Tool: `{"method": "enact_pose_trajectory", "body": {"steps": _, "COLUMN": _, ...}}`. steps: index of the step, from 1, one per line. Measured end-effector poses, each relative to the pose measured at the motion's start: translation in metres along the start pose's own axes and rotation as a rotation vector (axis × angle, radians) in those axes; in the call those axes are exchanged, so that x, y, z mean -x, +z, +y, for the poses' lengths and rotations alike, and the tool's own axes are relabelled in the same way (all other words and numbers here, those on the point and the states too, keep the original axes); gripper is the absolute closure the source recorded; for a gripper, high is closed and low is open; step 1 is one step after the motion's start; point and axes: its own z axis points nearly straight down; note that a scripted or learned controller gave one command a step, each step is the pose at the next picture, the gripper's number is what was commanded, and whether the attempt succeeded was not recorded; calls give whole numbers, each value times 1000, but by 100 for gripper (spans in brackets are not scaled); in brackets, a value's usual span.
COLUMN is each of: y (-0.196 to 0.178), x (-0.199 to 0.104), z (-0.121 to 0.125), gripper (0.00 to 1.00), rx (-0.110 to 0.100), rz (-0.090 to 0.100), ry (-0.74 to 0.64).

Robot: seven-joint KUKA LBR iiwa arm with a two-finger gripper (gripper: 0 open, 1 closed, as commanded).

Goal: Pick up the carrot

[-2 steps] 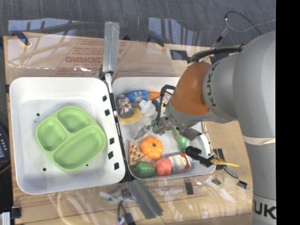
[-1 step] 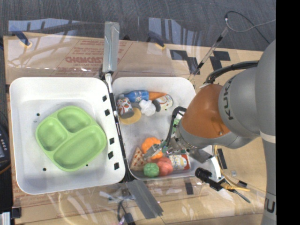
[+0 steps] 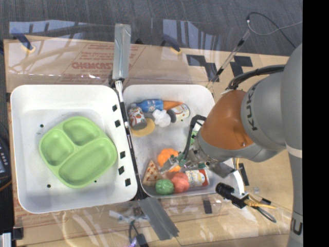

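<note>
In the right bin (image 3: 205,94), an orange, carrot-like piece (image 3: 167,156) lies in the lower middle, among other toy foods. My gripper (image 3: 183,161) is down in this bin, right beside that orange piece on its right and touching or nearly touching it. The wrist's orange band (image 3: 226,125) hangs over the bin's right side and hides what is under it. I cannot tell whether anything is held.
A pizza slice (image 3: 150,173), a green ball (image 3: 164,186), a red ball (image 3: 180,181) and a labelled can (image 3: 198,177) crowd the bin's front. At the back lie a blue bottle (image 3: 149,105), another orange tapered piece (image 3: 172,105) and a white figure (image 3: 162,118). The left bin (image 3: 31,102) holds a green divided plate (image 3: 77,151).
</note>
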Motion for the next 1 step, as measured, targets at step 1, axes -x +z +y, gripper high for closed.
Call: {"method": "enact_pose_trajectory", "body": {"steps": 1, "y": 8, "x": 39, "z": -11, "gripper": 100, "rx": 5, "rz": -6, "ry": -295}}
